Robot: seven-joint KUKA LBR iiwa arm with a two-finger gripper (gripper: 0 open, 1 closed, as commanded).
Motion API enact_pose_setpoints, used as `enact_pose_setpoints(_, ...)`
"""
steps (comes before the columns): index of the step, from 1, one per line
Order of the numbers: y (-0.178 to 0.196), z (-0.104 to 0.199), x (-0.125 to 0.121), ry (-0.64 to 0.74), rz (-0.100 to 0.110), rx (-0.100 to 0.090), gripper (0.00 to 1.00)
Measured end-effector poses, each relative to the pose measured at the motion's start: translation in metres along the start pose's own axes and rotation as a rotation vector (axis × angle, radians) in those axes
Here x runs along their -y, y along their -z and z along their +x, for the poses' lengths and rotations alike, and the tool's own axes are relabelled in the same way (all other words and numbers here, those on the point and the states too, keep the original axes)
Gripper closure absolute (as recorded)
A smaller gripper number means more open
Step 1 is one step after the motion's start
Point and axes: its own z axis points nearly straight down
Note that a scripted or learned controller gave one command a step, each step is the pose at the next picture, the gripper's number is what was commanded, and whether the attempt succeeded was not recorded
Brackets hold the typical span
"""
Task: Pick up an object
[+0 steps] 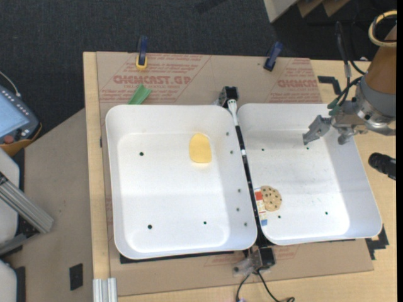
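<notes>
Your gripper [329, 129] is hovering over the right bin [352, 187], far corner, fingers looking spread and gripping nothing. The cookie [271, 198] is sitting against the near-left wall, so you're risking a wall clip there.

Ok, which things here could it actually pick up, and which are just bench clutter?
Job:
- yellow oval piece, left bin
- cookie, right bin
- gripper, above the right bin's far end

Lying about:
- green piece on the cardboard
- yellow clamp
- blue clamp
</notes>
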Motion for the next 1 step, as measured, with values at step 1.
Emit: enact_pose_setpoints(1, 0.1936, 0.0048, -0.048, 0.004, -0.024, 0.007, 0.0)
